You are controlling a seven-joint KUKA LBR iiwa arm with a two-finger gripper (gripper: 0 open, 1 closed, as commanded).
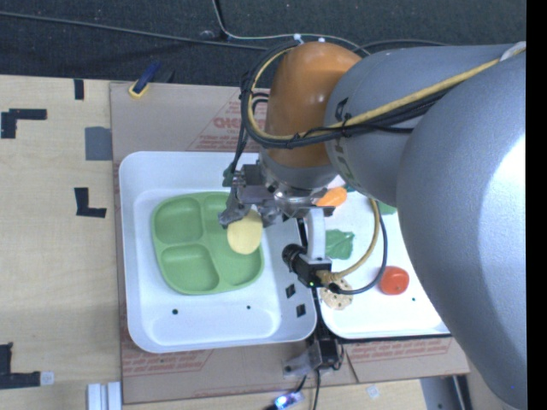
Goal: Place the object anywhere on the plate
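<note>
Grey and huge up close, my arm [444,169] reaches over the bins; my gripper [246,212] is closed on the yellow object [244,236], which hangs from my fingers over the green plate [188,246].

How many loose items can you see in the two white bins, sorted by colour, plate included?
Green: 2, the divided plate in the left bin and a green leafy piece in the right bin
Yellow: 1, a pale yellow rounded object over the plate, at the end effector
Orange: 1, an orange piece
Red-orange: 1, a round object
Tan: 1, a speckled cookie-like piece
Total: 6
</note>
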